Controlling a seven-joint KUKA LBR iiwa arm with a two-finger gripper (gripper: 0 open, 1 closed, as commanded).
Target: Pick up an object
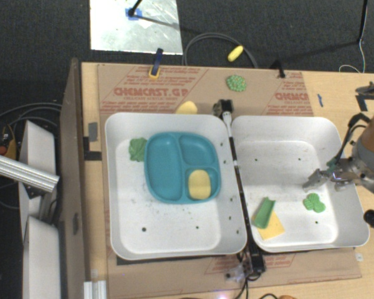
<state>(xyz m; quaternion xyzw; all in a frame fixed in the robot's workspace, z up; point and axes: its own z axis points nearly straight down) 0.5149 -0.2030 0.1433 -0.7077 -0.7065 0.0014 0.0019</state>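
Note:
My gripper [321,173] hangs over the right side of the right bin [287,136], open with nothing between its fingers. Just below it on the bin floor lies a small green leafy piece [313,202], apart from the fingers. A green block [263,211] rests on a yellow wedge [273,228] at the bin's front left. In the left bin [121,229] a blue divided plate [171,167] carries a yellow lump [199,184], and a green leafy piece [137,148] lies beside the plate's left edge.
The bins share a dark divider rail [234,161]. Behind them, on the cardboard, lie a yellow piece [187,108], a green round piece [236,83] and a yellow object [235,53]. The grey arm [371,154] comes in from the right edge.

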